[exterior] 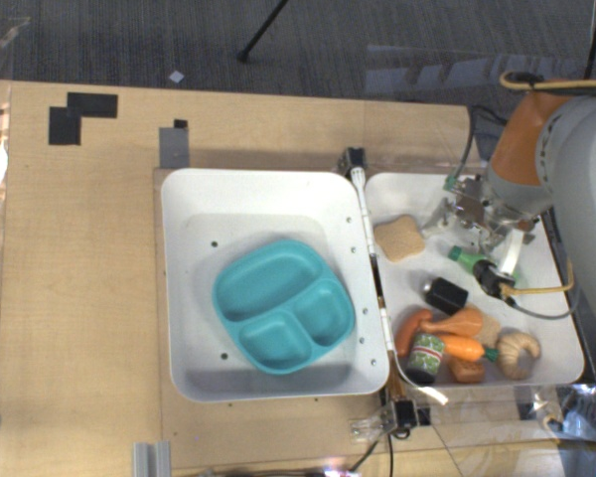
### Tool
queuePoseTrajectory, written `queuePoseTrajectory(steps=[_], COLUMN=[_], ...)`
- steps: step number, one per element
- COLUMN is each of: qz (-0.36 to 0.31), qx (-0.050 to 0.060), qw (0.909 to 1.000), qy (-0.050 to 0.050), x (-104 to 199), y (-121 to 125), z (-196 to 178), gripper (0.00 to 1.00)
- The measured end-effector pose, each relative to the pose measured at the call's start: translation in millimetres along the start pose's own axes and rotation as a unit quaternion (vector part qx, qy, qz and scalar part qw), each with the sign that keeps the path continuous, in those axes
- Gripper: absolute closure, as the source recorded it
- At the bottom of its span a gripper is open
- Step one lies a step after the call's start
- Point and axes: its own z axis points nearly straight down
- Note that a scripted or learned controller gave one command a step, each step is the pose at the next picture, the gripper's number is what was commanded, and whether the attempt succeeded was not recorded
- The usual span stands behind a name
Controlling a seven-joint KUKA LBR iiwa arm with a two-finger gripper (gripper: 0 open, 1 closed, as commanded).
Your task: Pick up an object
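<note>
Nearest the camera, at the front of the right bin (pixel 566 361): a heap of toy food. There's a carrot (pixel 464 347), a can (pixel 426 354) w/ a green label, a mushroom (pixel 518 351) & an orange squash (pixel 455 323), all touching. Just behind them is a small black block (pixel 445 293). Left bin (pixel 184 266) has a blue plate (pixel 283 306) w/ 3 parts. Farther back in the right bin, a tan bread slice (pixel 399 237) lies by the wall between the bins. The gripper (pixel 489 256) hangs over the back right of that bin, next to a green thing (pixel 468 258). Can't tell if it's open or has hold of anything.
</note>
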Motion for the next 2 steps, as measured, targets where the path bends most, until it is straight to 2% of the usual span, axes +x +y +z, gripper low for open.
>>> queuePoseTrajectory(steps=[1, 2], qz=[0.024, 0.022], qx=[0.0, -0.004], qw=[0.9997, 0.9997], qy=[0.002, 0.004], x=[30.6, 32.9], y=[-70.5, -67.0], z=[-2.3, -15.1], gripper=[0.0, 1.0])
